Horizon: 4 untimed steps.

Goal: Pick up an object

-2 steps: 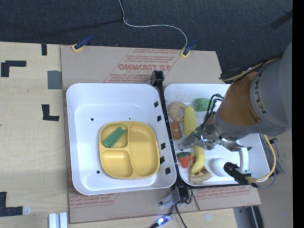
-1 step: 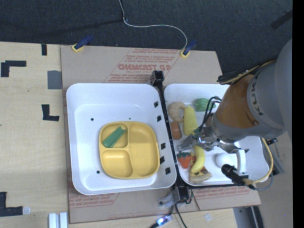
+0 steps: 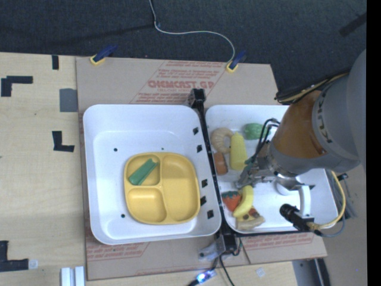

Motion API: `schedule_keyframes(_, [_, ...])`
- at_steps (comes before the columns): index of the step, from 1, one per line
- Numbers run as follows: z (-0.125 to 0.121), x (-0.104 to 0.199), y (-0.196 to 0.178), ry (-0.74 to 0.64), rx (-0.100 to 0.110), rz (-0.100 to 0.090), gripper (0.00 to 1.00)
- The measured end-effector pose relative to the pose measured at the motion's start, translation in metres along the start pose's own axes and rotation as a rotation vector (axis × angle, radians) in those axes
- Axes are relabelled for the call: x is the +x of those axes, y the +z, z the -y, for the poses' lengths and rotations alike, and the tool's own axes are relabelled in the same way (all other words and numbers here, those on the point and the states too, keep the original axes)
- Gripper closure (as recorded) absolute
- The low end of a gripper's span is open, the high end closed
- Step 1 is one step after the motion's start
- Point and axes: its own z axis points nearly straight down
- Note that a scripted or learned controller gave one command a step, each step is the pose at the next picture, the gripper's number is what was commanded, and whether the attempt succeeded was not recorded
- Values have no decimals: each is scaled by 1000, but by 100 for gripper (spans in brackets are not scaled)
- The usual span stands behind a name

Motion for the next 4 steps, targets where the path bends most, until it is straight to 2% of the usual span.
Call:
schedule_keyframes(2, [-3,9,-123,-2,-7,0,100])
schedule_keyframes(3, [-3,10,-130,-1,-1,-1,100])
schedule_keyframes(4, [-51,20,-138,-4,-4,-1,100])
